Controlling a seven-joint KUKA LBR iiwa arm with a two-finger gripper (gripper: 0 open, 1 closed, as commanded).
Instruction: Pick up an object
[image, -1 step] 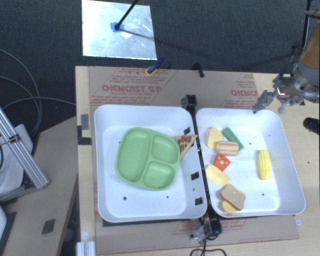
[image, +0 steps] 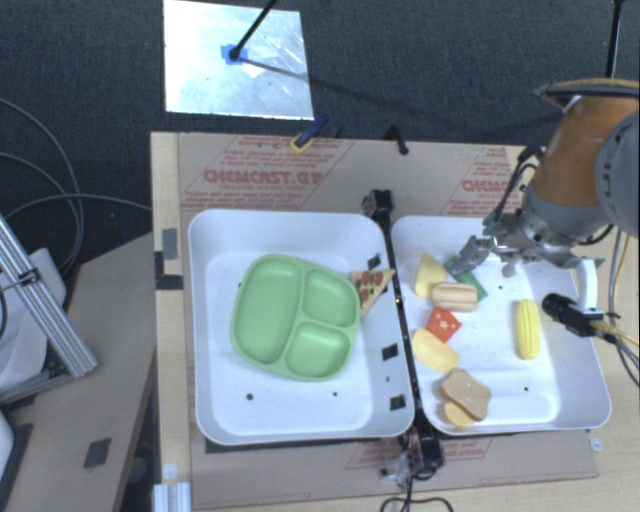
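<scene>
Your gripper hung low over the right bin, close to the yellow wedge and the hot dog. You could not tell from here if it held anything. The corn, the red block and the bread lay in that bin too. The green plate sat in the left bin, with the pizza slice touching its edge.

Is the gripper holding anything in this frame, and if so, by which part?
Cannot be told. The gripper is low over the right bin, beside the cheese wedge; nothing shows between its fingers.
</scene>
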